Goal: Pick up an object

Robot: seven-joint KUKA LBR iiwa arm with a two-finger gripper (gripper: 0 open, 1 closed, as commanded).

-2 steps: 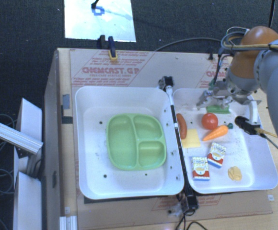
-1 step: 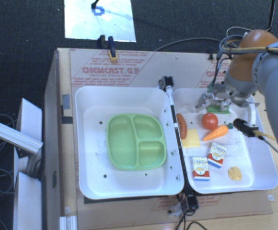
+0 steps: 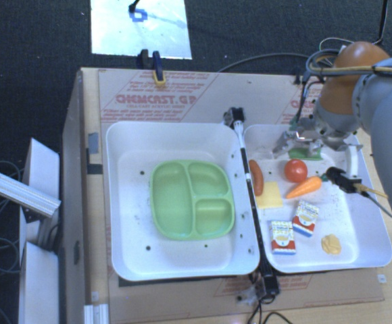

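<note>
The right bin (image 3: 380,247) holds a red tomato (image 3: 295,170), an orange carrot (image 3: 304,187), a reddish sausage (image 3: 255,175) along its left wall, a yellow cheese slice (image 3: 270,196), two small red-and-white cartons (image 3: 283,237) (image 3: 305,219) and a tan cookie (image 3: 330,244). My gripper (image 3: 297,141) hangs low over the far end of this bin, just behind the tomato. A small green item (image 3: 307,155) lies right under it, partly hidden. Nothing visible is lifted off the bin floor.
The left bin (image 3: 125,248) holds a light green divided plate (image 3: 190,198). The arm's grey body and orange band (image 3: 355,63) lean in over the right bin's far right corner. A raised divider (image 3: 245,174) separates the bins.
</note>
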